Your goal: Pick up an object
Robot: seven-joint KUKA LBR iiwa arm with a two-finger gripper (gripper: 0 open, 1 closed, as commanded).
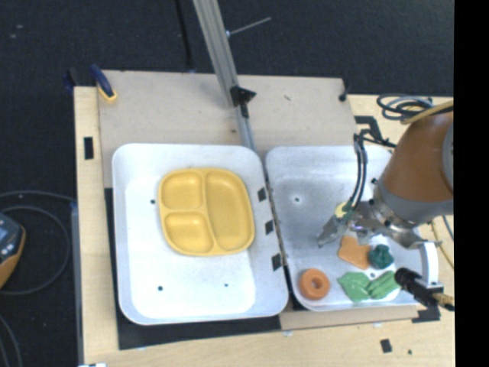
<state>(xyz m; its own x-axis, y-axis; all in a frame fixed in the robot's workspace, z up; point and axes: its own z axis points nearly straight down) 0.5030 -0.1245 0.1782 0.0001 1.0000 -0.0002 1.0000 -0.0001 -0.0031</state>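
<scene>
camera view: tool (pixel 341 230) spread open above flat orange wedge (pixel 353 251), beside ring-shaped donut (pixel 314 284).

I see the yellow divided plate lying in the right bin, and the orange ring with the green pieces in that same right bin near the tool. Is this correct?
Not quite. The camera view shows the yellow divided plate lying in the left bin, not the right one. The rest holds: the orange ring and the green pieces lie in the right bin, near the tool.
</scene>
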